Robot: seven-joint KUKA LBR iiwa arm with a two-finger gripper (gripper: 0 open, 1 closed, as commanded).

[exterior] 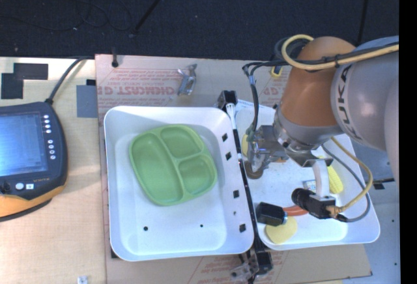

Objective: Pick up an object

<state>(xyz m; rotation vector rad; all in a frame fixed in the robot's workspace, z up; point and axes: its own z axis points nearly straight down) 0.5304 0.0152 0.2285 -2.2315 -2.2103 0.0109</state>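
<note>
Now the gripper (255, 165) hangs low in the right bin (365, 234), grip state unclear; that yellow disc (280, 232) at lower centre looks light, slippery; pinch its edges.

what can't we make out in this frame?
- Hand, camera view: too small and shadowed to tell its finger state or whether it holds anything.
- Right bin: its middle is hidden under the arm.
- Yellow object: partly hidden by the arm, identity unclear.
- Black object: too small to identify.
</note>
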